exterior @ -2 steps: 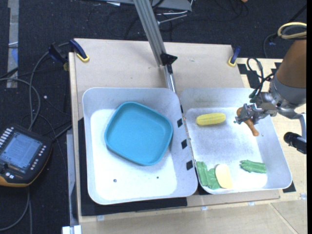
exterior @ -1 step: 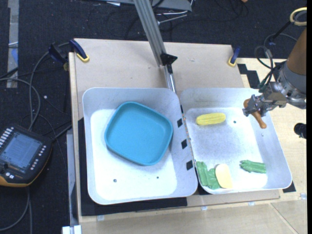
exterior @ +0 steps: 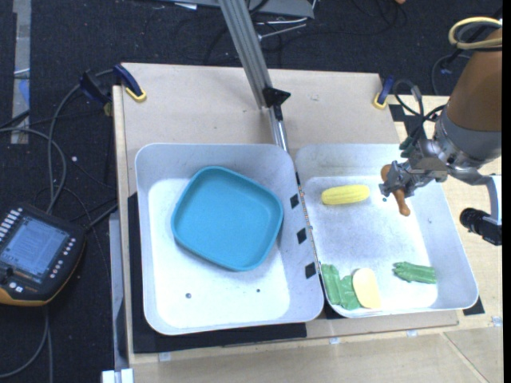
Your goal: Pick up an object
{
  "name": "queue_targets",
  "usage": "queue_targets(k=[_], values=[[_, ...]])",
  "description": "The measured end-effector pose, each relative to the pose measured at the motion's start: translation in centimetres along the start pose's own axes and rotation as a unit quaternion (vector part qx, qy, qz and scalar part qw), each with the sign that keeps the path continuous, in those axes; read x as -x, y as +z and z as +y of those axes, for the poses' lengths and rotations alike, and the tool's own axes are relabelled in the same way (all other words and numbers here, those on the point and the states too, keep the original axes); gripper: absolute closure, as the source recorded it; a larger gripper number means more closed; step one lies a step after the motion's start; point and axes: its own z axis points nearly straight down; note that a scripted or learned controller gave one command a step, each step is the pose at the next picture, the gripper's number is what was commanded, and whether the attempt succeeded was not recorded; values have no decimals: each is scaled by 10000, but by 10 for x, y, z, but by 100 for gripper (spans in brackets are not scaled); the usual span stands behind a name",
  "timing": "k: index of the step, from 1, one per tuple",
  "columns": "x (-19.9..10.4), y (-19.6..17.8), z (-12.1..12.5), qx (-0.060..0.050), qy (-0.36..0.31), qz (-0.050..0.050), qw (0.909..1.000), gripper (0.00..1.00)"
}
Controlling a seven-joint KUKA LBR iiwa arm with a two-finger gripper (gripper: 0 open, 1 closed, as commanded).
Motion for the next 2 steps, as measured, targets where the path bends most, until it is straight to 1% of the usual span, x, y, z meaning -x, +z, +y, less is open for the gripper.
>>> queue_targets(k=[1,2], values=[[-62,4,-6,-5,-8,3,10000,100],[-119,-1,-14,-2,-9,2,10000,100]])
